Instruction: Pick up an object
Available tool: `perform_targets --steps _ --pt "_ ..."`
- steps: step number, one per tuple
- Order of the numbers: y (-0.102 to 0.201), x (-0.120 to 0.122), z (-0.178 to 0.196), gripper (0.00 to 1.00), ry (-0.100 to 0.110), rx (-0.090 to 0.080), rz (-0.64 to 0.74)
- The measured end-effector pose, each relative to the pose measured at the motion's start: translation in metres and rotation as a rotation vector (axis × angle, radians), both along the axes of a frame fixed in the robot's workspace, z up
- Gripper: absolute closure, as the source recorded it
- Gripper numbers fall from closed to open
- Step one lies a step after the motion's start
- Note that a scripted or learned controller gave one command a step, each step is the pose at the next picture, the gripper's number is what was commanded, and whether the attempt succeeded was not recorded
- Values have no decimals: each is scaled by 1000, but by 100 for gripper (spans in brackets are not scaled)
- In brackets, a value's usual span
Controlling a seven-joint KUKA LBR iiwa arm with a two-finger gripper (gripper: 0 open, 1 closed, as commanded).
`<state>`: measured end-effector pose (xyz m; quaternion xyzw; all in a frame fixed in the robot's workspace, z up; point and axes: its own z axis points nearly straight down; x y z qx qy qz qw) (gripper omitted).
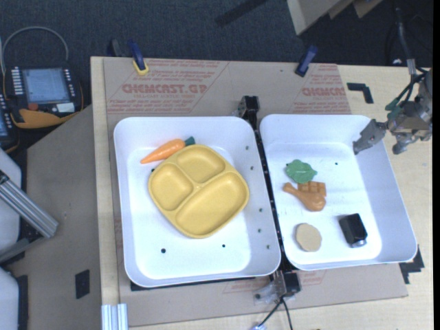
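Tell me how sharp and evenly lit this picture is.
Camera view: the yellow plate, carrot and black block look crisp with soft shadows; the white bins are bright, near washed out; the gripper at the right edge is slightly blurred; the floor above is dark.

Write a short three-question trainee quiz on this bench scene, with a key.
1. True or false: the yellow divided plate lies in the right bin.
2. Which item lies nearest the gripper? A) carrot B) green leafy piece C) tan round disc
3. Fill in: the black block lies in the ____ bin, beside the tan round disc.

Key
1. False: it lies in the left bin, with the carrot at its upper-left edge.
2. B: the gripper is at the right bin's upper-right corner, and the green leafy piece is the closest of the three.
3. right
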<state>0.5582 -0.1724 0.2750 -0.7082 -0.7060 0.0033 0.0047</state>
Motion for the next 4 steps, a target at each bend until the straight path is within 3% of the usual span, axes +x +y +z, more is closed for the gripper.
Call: perform_targets --steps 1,4 --pt "0 2 6 0 -11 -3 3" --pt "0 -17 -148 0 -5 0 2"
